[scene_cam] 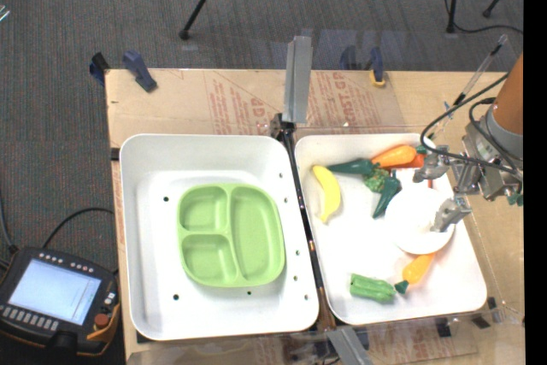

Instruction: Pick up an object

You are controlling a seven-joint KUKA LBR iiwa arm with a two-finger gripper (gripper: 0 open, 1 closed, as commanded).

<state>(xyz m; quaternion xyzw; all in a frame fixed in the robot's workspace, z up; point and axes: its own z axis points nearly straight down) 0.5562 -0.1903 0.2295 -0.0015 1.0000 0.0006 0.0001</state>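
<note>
The right bin (472, 273) holds a yellow banana (327, 192), a dark green leafy toy (379, 181), an orange carrot (396, 156) at the back, a white disc (420, 240), a green block (372, 288) and a small orange carrot (417, 268) near the front. My gripper (447, 216) hangs over the right side of this bin, just above the white disc's right edge. Nothing shows as lifted or carried by it.
The left bin (137, 184) contains a light green divided plate (231, 235). A grey post (297, 85) stands behind the gap between the bins. A teach pendant (55, 295) lies on the floor at the lower left. Tripod legs stand behind the bench.
</note>
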